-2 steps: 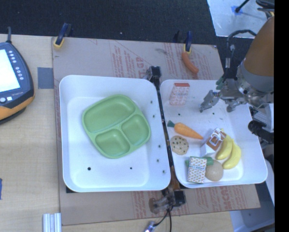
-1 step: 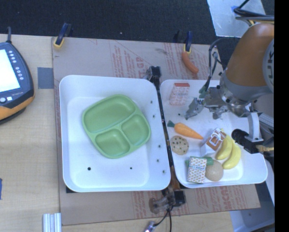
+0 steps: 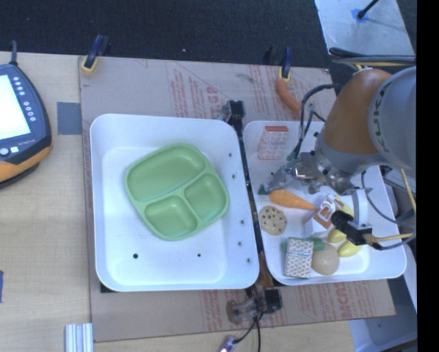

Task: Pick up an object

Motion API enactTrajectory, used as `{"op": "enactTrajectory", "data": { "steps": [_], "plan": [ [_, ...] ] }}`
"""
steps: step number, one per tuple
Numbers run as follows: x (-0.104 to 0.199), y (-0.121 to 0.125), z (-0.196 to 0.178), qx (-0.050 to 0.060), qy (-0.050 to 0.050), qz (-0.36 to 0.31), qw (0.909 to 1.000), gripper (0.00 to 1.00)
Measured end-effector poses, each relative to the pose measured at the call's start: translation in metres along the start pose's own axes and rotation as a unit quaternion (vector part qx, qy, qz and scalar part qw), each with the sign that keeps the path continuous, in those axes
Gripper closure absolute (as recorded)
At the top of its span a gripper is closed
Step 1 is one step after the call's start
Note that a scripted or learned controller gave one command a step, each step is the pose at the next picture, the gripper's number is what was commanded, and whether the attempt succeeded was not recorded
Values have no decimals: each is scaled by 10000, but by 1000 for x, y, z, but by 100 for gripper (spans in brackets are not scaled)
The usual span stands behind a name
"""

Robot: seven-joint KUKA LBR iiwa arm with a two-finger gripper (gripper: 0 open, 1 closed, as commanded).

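Observation:
My gripper (image 3: 296, 173) hangs low over the middle of the right bin (image 3: 396, 270), and the grey arm with its orange band (image 3: 355, 119) comes in from the right. An orange carrot (image 3: 293, 199) lies just below the gripper. Under the carrot sit a brown cookie (image 3: 272, 219) and a small orange and white packet (image 3: 326, 211). Near the bin's front edge are a green patterned box (image 3: 299, 258), a beige round thing (image 3: 325, 261) and yellow fruit (image 3: 347, 248). A red and white packet (image 3: 274, 142) lies at the back. Nothing shows as held.
The left bin (image 3: 109, 196) holds a green divided plate (image 3: 177, 191). A control pendant with a screen (image 3: 6, 123) lies on the bench at far left. Clamps (image 3: 285, 63) grip the brown board at its back edge.

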State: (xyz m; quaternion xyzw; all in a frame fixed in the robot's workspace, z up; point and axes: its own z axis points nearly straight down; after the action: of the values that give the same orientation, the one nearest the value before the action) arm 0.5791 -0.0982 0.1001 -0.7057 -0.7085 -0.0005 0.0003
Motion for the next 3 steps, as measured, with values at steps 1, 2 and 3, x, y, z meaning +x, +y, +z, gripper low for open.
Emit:
{"op": "enactTrajectory", "data": {
  "steps": [1, 2, 3],
  "plan": [
    [0, 1, -11, 2, -5, -27, 10000, 100],
    [0, 1, -11, 3, -7, -29, 10000, 0],
    [-38, -91, 9, 26, -7, -4, 10000, 0]
  ]
}}
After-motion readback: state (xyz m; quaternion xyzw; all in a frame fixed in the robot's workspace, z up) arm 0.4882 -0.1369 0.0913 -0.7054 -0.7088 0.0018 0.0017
